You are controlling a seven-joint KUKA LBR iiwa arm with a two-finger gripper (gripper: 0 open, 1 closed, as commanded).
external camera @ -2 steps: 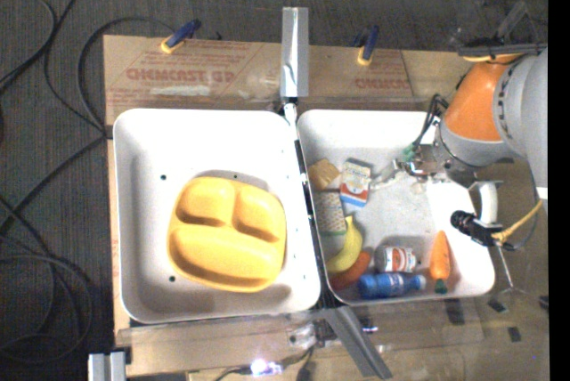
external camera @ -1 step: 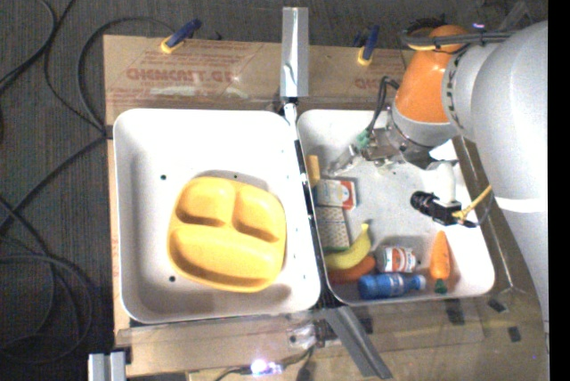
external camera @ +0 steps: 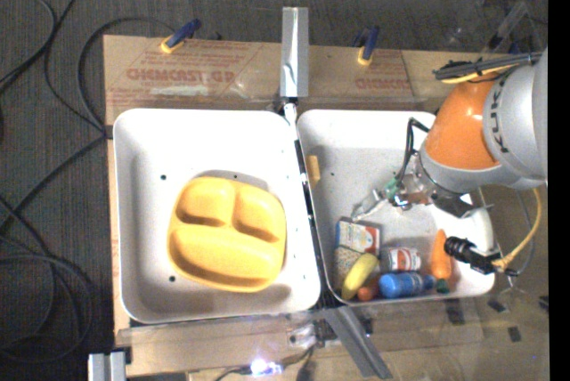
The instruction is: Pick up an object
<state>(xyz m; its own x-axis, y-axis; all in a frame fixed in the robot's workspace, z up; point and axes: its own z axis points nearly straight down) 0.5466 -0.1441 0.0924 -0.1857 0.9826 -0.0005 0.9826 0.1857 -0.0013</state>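
Note:
My gripper [external camera: 385, 197] hangs low over the middle of the right bin [external camera: 356, 134], reaching in from the right under the orange band. Just below and left of it lies a small white and red carton [external camera: 357, 238]. A yellow banana [external camera: 359, 273] leans against the carton's lower edge. Along the bin's front wall sit a blue bottle [external camera: 403, 285], a small red and white can [external camera: 403, 260] and an orange carrot [external camera: 439, 257]. I see nothing held at the gripper's tip.
The left bin [external camera: 142, 192] holds a yellow divided plate [external camera: 228, 232]. A small orange stick [external camera: 313, 169] lies by the right bin's left wall. A metal post [external camera: 294, 50] and two clamps stand behind the bins on the cardboard.

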